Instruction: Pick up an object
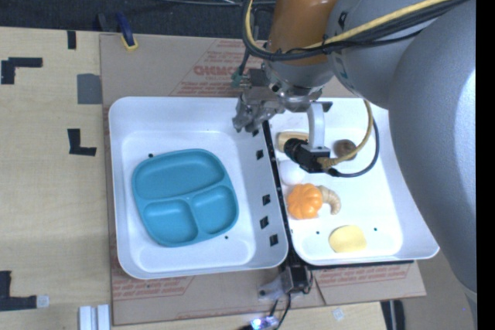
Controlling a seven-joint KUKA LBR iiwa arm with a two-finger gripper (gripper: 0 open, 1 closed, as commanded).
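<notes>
Jaws hang where the left bin [124, 166] and right bin [406, 232] meet; clenched or released, I can't tell.

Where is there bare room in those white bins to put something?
Left bin: the strip between the blue plate and the far wall. Right bin: floor between the orange pumpkin and the outer wall. Crowded around the gripper.

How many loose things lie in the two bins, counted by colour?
Blue: 1, divided plate, left bin.
Orange: 1, pumpkin-like piece, right bin.
Yellow: 1, rounded piece.
Tan or brown: 3, curved piece, pale tan piece and brown piece, the last two partly hidden.
Total: 6.
</notes>
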